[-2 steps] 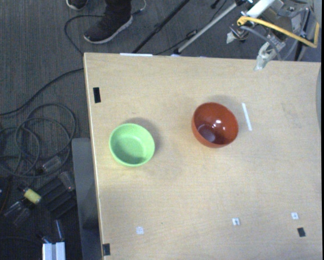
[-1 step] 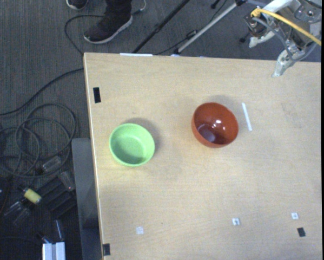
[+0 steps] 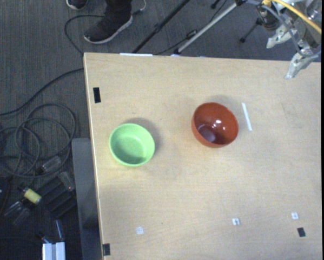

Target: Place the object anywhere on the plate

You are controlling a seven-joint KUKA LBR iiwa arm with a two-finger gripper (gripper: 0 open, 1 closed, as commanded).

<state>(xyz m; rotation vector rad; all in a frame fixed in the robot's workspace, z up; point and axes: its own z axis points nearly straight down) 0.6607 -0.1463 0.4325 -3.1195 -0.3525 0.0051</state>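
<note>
Bench top of pale wood (image 3: 167, 199) takes up most of the camera view, set on a dark carpeted floor (image 3: 32, 53). Near its middle stands a red bowl (image 3: 215, 124), upright, its glossy inside catching a spot of light. Just beside the red bowl, on the side toward the arm, lies a short white strip (image 3: 247, 116), flat on the wood and apart from the bowl's rim. A green bowl (image 3: 131, 144) stands upright well apart from the red bowl, near the bench's left edge. Which of these is meant as the object to be placed cannot be told from the view. The gripper (image 3: 301, 63) hangs over the bench's far right corner, well apart from both bowls and from the strip, with nothing seen in it; whether it is released or clenched cannot be told at this angle. A yellow cable (image 3: 280, 4) loops over the wrist above it. Small black tape marks (image 3: 97, 95) sit on the wood. On the floor, dark cables (image 3: 32, 140) coil to the left, and a pair of shoes (image 3: 105, 23) stands beyond the bench's far edge.
</note>
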